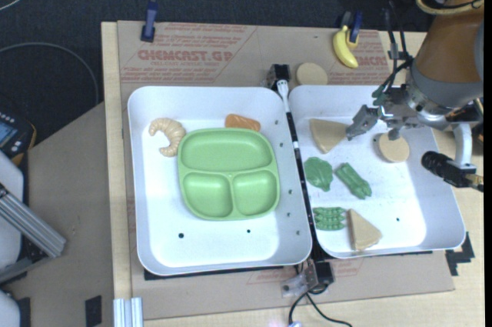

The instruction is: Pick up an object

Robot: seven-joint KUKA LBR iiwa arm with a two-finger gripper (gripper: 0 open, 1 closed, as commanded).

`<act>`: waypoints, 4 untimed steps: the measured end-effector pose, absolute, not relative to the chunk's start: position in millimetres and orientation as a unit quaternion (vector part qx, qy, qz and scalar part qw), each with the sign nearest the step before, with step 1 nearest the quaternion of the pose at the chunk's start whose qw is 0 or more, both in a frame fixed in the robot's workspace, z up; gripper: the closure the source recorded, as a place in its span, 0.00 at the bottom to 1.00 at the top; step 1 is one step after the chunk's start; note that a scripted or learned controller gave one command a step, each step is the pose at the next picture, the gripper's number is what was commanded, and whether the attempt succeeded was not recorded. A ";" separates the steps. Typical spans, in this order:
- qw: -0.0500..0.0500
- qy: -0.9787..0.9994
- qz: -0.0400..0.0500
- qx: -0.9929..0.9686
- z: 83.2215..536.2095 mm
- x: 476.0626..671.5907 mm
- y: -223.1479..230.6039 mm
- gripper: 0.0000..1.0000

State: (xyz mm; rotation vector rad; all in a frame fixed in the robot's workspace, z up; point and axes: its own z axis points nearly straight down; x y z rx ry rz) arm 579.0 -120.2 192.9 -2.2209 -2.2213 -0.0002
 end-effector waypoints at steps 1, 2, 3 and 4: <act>0.002 -0.708 0.001 -0.707 94.9 529.3 -91.4 0.00; -0.004 -0.710 -0.007 -0.704 245.0 508.1 -20.0 0.00; -0.002 -0.712 -0.006 -0.702 336.3 513.0 80.2 0.00; -0.001 -0.708 -0.001 -0.706 341.6 512.4 73.3 1.00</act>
